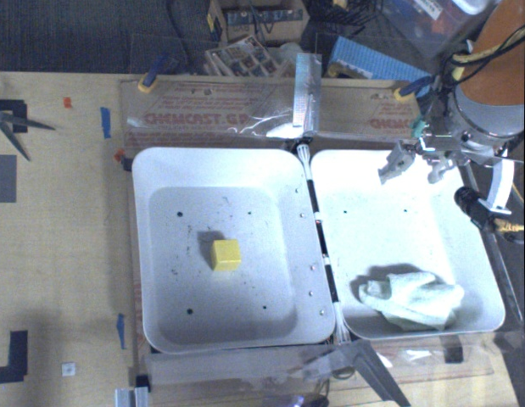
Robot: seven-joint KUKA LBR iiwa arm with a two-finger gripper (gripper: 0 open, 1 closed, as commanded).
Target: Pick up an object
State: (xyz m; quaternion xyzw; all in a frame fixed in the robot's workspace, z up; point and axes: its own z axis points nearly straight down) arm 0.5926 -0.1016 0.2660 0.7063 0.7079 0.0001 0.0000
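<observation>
On the desk [58,253], the left bin [160,176] holds a yellow block [226,254] near its middle, and the right bin [347,176] holds a crumpled white cloth [415,298] at its near side. The gripper [412,167] hangs over the right bin's far right part, its fingers [391,170] spread with nothing between them, well apart from cloth and block.

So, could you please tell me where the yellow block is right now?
The yellow block lies near the middle of the left bin, apart from the white cloth in the right bin.
</observation>
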